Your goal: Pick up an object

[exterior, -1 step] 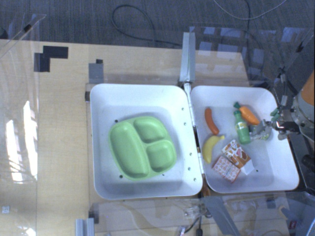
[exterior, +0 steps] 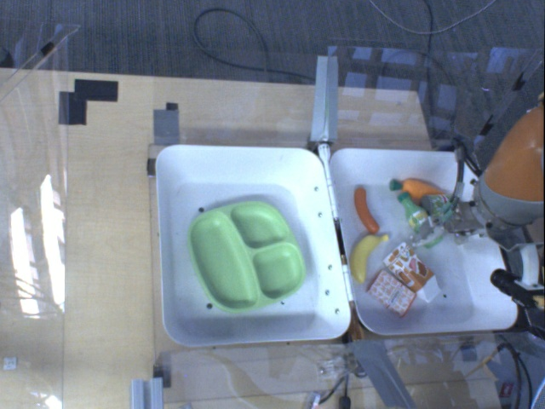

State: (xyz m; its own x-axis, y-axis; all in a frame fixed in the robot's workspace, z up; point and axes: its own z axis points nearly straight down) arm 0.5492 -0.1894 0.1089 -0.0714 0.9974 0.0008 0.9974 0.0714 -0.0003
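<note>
Reaching in from the right, the claw [exterior: 438, 221] is hovering low over the green bottle [exterior: 416, 214] in the right bin [exterior: 477, 313], apparently lining up a grab.

Tray [exterior: 247, 254] in left bin [exterior: 170, 313]; sausage [exterior: 366, 209], banana [exterior: 364, 256], carton [exterior: 400, 279] in right bin [exterior: 477, 313].

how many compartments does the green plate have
3. On the green plate in the left bin: one long compartment along its left side, and two smaller ones on its right, one nearer the top and one below it.
</note>
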